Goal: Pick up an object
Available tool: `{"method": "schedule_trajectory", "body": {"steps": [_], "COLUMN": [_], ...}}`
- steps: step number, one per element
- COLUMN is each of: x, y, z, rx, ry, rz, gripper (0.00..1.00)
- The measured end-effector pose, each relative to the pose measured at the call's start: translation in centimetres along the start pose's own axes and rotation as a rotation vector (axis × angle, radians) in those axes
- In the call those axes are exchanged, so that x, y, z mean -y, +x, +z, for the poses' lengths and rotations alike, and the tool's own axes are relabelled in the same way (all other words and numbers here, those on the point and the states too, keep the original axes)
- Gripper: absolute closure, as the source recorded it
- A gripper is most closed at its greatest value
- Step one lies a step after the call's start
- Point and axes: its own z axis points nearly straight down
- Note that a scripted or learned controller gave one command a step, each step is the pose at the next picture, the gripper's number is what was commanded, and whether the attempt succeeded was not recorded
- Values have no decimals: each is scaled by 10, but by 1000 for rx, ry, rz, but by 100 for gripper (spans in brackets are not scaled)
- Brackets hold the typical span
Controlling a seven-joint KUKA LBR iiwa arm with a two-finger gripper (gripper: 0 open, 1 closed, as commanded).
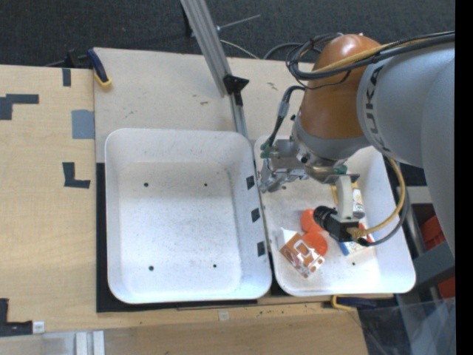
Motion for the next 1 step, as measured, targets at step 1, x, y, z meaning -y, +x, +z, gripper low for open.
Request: {"method": "schedule_trajectory", "body": {"steps": [1], "x": [19], "y": [54], "z": [-2], "rx": [0], "ry": [1], "rz": [-2], "gripper": [100]}}
